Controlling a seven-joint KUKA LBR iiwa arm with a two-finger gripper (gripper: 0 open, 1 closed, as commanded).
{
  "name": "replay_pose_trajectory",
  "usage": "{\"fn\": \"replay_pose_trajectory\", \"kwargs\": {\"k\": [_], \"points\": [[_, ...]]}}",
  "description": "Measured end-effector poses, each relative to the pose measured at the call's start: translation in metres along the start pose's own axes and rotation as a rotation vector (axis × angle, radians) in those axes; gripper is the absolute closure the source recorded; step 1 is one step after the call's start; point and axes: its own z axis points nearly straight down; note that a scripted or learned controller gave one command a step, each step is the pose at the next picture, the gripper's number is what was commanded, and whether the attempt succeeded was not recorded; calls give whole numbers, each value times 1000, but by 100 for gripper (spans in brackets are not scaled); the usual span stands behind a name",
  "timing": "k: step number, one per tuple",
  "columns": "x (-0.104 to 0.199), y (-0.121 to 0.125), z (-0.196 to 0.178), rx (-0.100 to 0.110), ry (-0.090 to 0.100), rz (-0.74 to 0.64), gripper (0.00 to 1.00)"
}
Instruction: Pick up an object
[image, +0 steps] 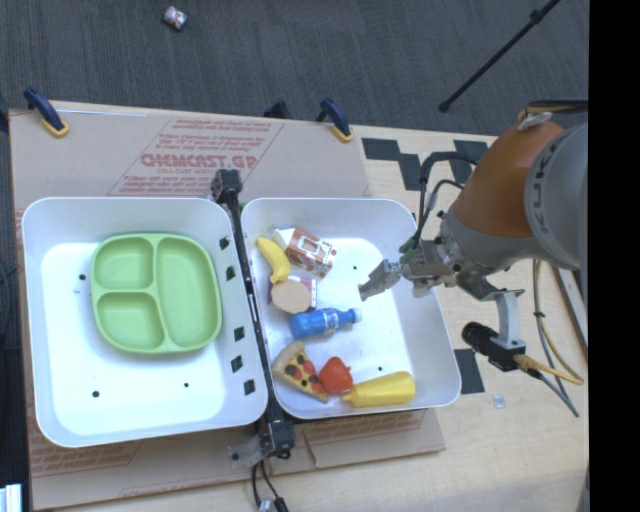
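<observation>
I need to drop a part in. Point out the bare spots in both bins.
Left bin: bare floor all around the green tray, widest below it. Right bin: bare strip along the right wall, between the blue bottle and the tool. Crowded: its left side, banana down to pizza slice.

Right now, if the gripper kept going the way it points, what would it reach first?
The gripper points left across the right bin. Straight on lies the round sandwich-like toy, with the blue bottle just below that line. Its height above them is unclear, so it might pass over.
</observation>
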Motion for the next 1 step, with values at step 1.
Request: {"fn": "replay_pose_trajectory", "kwargs": {"k": [1], "points": [[-20, 54, 105, 0, -1, -3, 0]]}}
